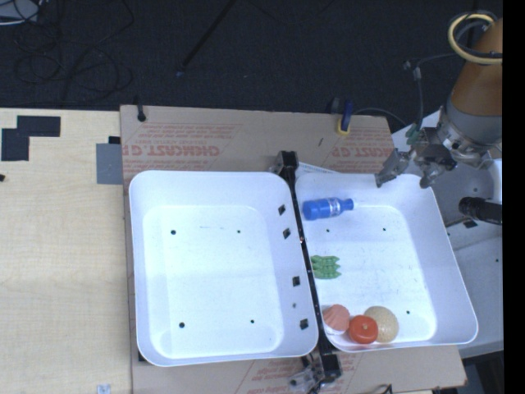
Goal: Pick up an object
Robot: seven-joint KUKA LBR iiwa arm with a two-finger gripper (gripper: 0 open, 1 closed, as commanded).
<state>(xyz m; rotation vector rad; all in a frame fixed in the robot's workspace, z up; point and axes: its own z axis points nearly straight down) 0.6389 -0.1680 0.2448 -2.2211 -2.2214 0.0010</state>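
In the right bin [443, 245] a blue bottle [327, 208] lies on its side near the back left corner. A small green object [326, 267] rests by the bin's left wall. Three round items crowd the front: a pink one [335, 317], a red one [363, 329] and a tan one [382, 322]. My gripper [408, 167] hangs above the back right corner of this bin, its fingers spread open with nothing between them. It is well apart from all the objects.
The left bin [148, 220] adjoins the right one along a black clip strip [299, 253]. Both bins sit on a cardboard sheet [213, 138]. Cables and a blue-yellow clamp [345, 116] lie behind the bins.
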